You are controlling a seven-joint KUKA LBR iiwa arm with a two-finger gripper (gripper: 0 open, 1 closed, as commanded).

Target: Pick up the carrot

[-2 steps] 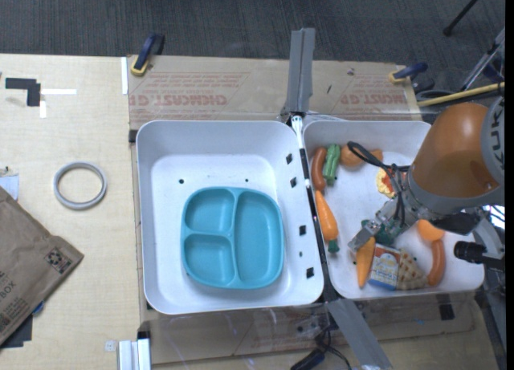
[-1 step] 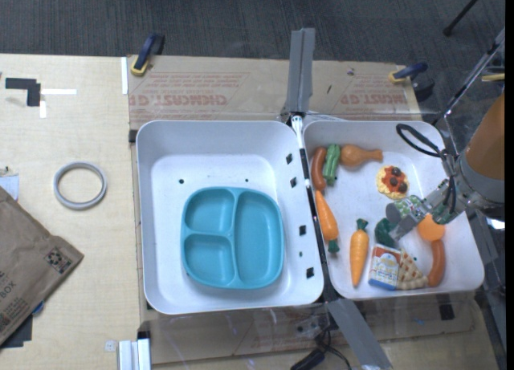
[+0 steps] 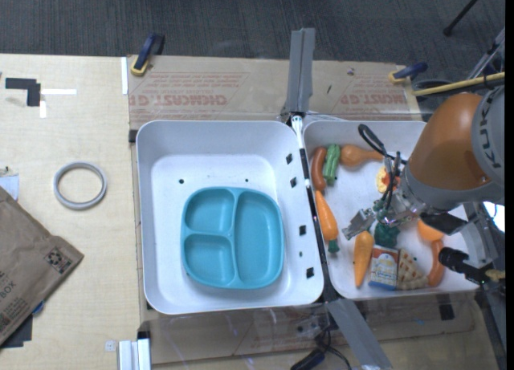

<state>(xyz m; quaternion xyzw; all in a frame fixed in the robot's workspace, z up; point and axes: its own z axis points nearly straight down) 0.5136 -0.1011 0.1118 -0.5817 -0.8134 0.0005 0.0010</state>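
An orange carrot [image 3: 363,254] lies in the right bin [image 3: 345,286], pointing toward the front wall. A second long orange piece with a green end [image 3: 325,214] rests along that bin's left wall. My gripper [image 3: 377,220] hangs low over the middle of the right bin, just above and slightly right of the carrot's upper end. The wrist and its orange band [image 3: 450,152] cover the items behind it. A dark green object [image 3: 387,236] sits right under the gripper. I see nothing clearly lifted off the bin floor.
The left bin [image 3: 161,224] holds a teal divided plate [image 3: 233,237]. Crowding the right bin are a red-orange pepper [image 3: 318,166], a green piece [image 3: 332,157], an orange squash shape [image 3: 359,154], a small printed box [image 3: 384,268] and a cracker-like item [image 3: 412,270]. A tape ring [image 3: 80,185] lies on the bench at the left.
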